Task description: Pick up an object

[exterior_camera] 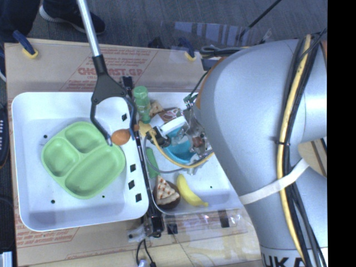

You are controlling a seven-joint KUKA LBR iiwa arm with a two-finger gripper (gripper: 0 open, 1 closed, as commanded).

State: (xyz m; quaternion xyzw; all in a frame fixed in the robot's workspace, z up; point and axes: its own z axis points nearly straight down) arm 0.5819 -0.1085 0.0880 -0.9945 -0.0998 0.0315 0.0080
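My gripper hangs low over the right bin, under the big grey arm, right above a blue bowl. A banana and a pizza slice lie at the front of that bin. At its back left corner stands a green bottle, and a thin green piece lies along the left wall. An orange egg-shaped thing rests in the left bin beside the divider. The arm hides the right part of the right bin.
A green divided plate fills the middle of the left bin. A silver pole with a black forked end slants in from the top over the left bin's back. Cardboard underlies both bins.
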